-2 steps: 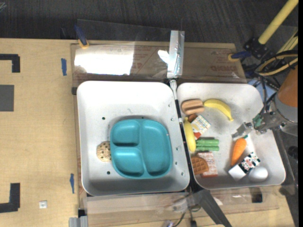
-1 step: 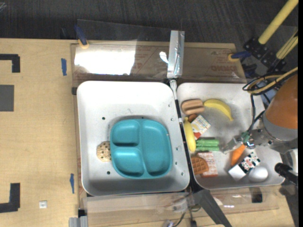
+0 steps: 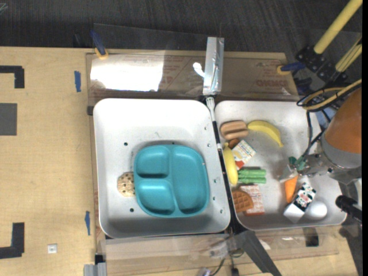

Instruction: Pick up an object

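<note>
The right bin (image 3: 270, 111) holds several toy foods: a hot dog (image 3: 233, 129), a banana (image 3: 266, 131), a second yellow piece (image 3: 230, 166), a green bundle (image 3: 252, 175), a brown waffle (image 3: 242, 200) and an orange carrot (image 3: 290, 188). A black-and-white item (image 3: 304, 197) and a white cup (image 3: 314, 211) lie at the bin's front right. My gripper (image 3: 297, 164) reaches in from the right and hovers low just above the carrot, right of the green bundle. Nothing shows as held in it.
The left bin (image 3: 109, 119) carries a teal divided plate (image 3: 171, 179) with a round cookie (image 3: 126, 184) beside its left edge. A small printed packet (image 3: 244, 150) lies near the hot dog. Cables and a yellow pole (image 3: 342, 16) stand at the back right.
</note>
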{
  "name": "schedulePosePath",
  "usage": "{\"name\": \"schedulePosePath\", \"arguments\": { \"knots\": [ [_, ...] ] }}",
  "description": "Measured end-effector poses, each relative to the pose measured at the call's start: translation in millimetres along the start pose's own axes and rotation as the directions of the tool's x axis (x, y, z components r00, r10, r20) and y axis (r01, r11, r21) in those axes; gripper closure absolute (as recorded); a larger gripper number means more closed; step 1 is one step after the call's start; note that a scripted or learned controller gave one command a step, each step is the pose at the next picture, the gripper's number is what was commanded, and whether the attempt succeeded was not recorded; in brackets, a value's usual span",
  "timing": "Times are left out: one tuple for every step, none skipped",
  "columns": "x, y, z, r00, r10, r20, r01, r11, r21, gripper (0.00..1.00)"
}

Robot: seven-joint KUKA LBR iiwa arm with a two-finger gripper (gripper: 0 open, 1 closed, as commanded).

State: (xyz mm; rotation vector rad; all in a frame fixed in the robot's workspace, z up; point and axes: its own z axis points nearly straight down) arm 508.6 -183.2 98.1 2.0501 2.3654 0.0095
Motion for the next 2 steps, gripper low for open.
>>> {"name": "schedulePosePath", "arguments": {
  "knots": [
    [25, -2, -78, 0.997, 0.078, -0.002, -0.078, 0.997, 0.005, 1.0],
    [110, 19, -124, 0.995, 0.101, -0.005, -0.101, 0.995, 0.008, 1.0]
  ]
}}
